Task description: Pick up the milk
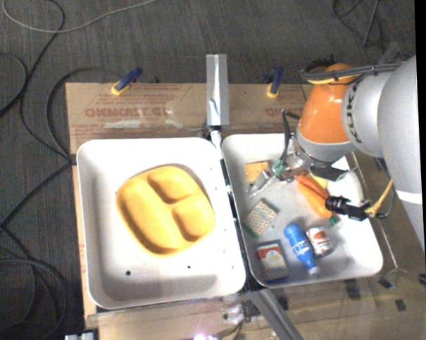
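Observation:
The milk, a small grey carton with a red and white face, lies near the front edge of the right bin. My gripper hangs low over the back left of that bin, pointing left, well behind the carton and apart from it. It sits over a tan, toast-like piece. Nothing shows as held.
A checkered packet lies between the gripper and the milk. A blue bottle and a small can lie just right of the carton. An orange carrot lies under the wrist. The left bin holds a yellow divided plate.

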Motion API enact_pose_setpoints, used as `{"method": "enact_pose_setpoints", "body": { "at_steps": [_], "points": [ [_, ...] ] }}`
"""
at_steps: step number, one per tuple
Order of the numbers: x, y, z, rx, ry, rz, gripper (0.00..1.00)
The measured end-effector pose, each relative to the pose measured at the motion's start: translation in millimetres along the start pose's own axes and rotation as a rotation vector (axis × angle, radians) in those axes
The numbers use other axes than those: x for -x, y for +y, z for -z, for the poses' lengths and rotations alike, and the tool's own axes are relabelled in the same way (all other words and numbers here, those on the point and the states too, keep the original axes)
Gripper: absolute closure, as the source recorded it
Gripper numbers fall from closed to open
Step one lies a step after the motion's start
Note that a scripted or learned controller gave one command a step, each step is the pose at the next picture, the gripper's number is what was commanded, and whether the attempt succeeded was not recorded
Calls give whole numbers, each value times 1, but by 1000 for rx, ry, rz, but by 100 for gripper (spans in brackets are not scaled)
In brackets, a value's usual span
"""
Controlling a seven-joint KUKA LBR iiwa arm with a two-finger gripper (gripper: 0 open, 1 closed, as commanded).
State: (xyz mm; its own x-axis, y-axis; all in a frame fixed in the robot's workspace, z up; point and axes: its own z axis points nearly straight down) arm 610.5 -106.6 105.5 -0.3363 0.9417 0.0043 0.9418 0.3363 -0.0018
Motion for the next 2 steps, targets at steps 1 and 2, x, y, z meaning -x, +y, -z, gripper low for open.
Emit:
{"method": "enact_pose_setpoints", "body": {
  "at_steps": [1, 2],
  "points": [
    [-23, -69, -16, 12, -10, 103, 0],
    [-15, -30, 27, -1, -6, -455, 0]
  ]
}}
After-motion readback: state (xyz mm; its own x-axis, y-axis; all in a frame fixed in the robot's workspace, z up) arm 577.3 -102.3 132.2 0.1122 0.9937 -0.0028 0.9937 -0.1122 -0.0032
